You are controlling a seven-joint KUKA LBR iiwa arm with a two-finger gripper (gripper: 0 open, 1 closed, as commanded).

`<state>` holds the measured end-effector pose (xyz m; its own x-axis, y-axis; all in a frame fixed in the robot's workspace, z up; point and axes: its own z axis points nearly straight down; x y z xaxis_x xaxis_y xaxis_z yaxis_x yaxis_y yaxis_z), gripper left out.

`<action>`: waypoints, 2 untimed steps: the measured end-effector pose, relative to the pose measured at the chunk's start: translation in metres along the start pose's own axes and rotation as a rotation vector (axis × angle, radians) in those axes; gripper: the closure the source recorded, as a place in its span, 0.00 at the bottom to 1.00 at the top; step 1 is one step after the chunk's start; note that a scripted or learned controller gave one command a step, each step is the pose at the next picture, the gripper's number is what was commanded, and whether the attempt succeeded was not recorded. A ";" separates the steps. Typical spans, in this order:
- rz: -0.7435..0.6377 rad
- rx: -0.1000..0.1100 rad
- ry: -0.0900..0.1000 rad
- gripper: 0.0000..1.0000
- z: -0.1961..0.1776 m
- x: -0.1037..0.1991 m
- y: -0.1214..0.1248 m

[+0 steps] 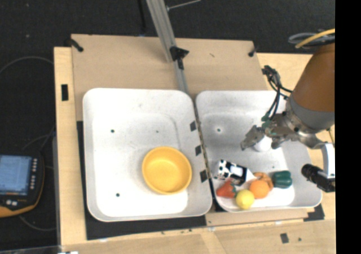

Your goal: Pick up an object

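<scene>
Objects for picking sit bunched in the near corner of the right bin [225,109]: a black-and-white toy [231,171], a red piece [225,189], a yellow ball-like fruit [245,199], an orange one [260,188] and a dark green piece [281,179], all touching or just beside one another along the front wall. From where I stand, the gripper [260,139] hangs over the middle of that same bin, a little behind the cluster and apart from it. Something small and white shows right at its tip, but I cannot tell whether that is a held object or part of the tool, and I cannot tell whether the pincer is wide or closed. So I would judge the pick as not yet done: nothing is plainly lifted, and every item I can make out lies on the bin floor. What is left is to close on one piece and raise it. The left bin [113,112] holds a single yellow bowl [166,169], upright, toward its near right side.
</scene>
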<state>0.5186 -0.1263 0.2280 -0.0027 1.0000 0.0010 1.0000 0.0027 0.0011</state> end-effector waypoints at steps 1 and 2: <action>0.002 -0.001 0.000 0.00 0.000 0.000 0.000; 0.003 0.006 -0.001 0.00 0.058 0.006 -0.005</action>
<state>0.5133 -0.1198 0.1698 0.0004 1.0000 -0.0004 1.0000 -0.0004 -0.0049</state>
